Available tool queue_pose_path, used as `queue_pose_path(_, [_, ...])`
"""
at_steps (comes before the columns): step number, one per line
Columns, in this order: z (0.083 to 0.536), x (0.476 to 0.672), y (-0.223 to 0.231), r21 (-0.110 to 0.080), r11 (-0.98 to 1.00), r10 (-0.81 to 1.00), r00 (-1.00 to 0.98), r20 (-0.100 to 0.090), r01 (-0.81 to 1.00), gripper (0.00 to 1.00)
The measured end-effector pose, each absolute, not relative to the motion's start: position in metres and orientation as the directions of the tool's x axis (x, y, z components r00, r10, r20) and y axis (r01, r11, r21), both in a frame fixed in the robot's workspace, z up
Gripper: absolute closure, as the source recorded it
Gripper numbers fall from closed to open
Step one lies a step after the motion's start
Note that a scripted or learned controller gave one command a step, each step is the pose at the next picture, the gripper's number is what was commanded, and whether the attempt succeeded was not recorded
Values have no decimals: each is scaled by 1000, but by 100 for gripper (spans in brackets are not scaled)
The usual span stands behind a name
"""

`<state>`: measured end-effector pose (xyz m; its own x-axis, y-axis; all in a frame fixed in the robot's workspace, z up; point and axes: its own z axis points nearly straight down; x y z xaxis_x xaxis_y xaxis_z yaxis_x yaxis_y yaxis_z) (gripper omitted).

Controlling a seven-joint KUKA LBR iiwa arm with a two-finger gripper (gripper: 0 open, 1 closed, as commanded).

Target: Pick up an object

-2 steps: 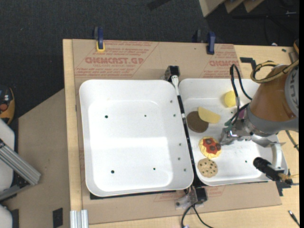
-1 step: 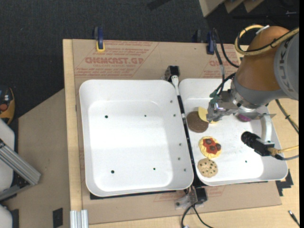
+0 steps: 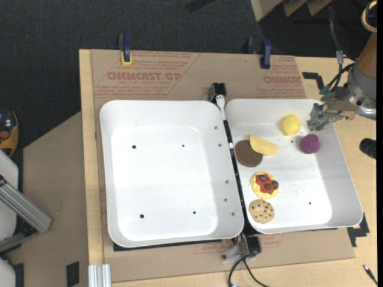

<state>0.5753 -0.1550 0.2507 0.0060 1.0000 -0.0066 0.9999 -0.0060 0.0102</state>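
Note:
The right bin (image 3: 335, 208) holds several toy foods. A yellow ball (image 3: 291, 124) lies near its back, with a purple ball (image 3: 309, 143) just right of it. A yellow wedge (image 3: 263, 145) leans on a brown disc (image 3: 247, 153) near the bin's left wall. A small pizza (image 3: 265, 185) and a chocolate-chip cookie (image 3: 261, 210) lie toward the front. My gripper (image 3: 317, 118) hangs over the bin's back right corner, just above the purple ball and right of the yellow ball. Nothing shows between its fingers.
The left bin (image 3: 119, 160) sits beside the right one on a brown board (image 3: 179, 70). Blue clamps (image 3: 125, 44) (image 3: 266, 51) hold the board's back edge. A black bracket (image 3: 218, 92) sits between the bins at the back. Cables (image 3: 335, 46) trail by the arm.

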Motion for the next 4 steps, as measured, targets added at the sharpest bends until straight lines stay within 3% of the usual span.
queue_pose_path(1, [201,610,-26,-3,12,1000,-12,4,1000,100])
queue_pose_path(2, [308,630,60,15,11,1000,-11,4,1000,100])
queue_pose_path(3, [485,630,89,22,5,1000,-5,4,1000,100])
queue_pose_path(4, [540,560,108,9,5,1000,-5,4,1000,100])
